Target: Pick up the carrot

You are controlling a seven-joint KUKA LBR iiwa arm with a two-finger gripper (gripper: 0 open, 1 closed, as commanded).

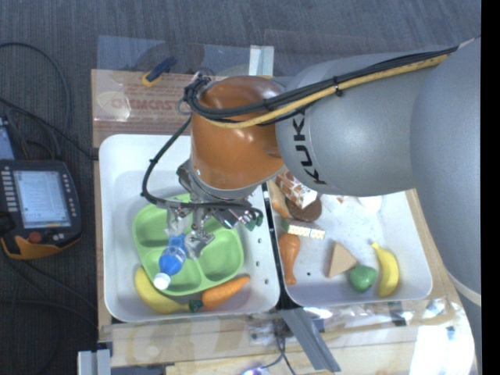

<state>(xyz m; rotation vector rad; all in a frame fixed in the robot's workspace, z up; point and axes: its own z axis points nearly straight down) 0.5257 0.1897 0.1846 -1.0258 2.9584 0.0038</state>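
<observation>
- I see the gripper (195,229) over the green divided plate (226,252); can't tell its state.
- Carrot (223,291) at its 5 o'clock, by the banana (152,294).
- Risk: snagging the blue bottle (172,262) instead.

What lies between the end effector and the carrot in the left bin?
In the camera view, the green divided plate and the small blue bottle on it lie between the end effector and the carrot.
</observation>
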